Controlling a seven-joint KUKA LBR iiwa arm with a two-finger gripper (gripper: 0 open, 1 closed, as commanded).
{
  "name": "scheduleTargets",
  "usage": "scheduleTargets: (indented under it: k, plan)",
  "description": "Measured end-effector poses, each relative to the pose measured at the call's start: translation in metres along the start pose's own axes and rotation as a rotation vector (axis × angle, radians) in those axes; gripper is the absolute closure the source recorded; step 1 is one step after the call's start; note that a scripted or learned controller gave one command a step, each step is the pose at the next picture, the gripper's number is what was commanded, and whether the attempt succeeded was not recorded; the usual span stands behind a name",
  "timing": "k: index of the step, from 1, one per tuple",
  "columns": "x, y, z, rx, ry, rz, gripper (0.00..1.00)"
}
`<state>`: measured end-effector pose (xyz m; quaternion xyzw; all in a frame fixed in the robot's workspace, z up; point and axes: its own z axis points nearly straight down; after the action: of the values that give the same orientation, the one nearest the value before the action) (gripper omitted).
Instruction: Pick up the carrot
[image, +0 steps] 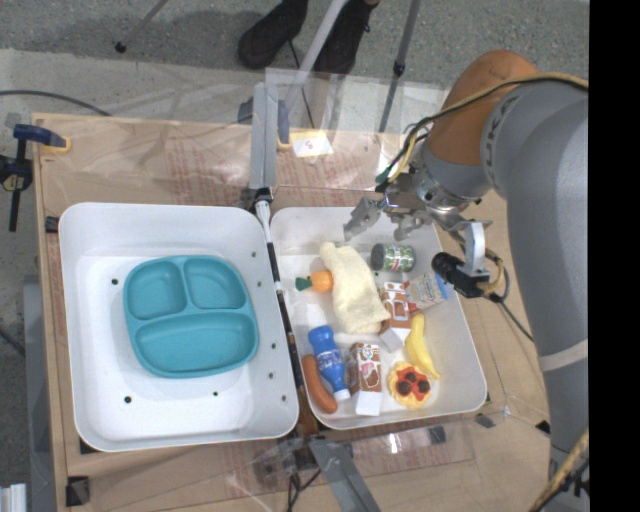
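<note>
The carrot (319, 281) is a small orange piece with a green top, lying at the left side of the right bin (462, 385). It rests against a pale yellow cloth-like item (352, 290) that covers its right end. My gripper (378, 222) hovers over the far part of the right bin, up and to the right of the carrot and apart from it. Its fingers (357, 219) are spread open with nothing between them.
The right bin also holds a green can (397, 258), a banana (421, 346), a blue bottle (327, 361), a sausage (319, 386), a snack bar (369, 377), small packets (401, 301) and a toy pizza (411, 386). A teal divided plate (190, 313) sits in the left bin (85, 420).
</note>
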<state>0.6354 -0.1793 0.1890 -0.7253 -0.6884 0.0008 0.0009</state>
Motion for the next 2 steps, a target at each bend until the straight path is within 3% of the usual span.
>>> scheduleTargets:
  k: [1, 2]
  plan:
    - [0.043, 0.004, 0.099, -0.007, -0.001, -0.119, 0.0]
    - [0.045, -0.054, 0.099, -0.009, -0.002, -0.271, 0.0]
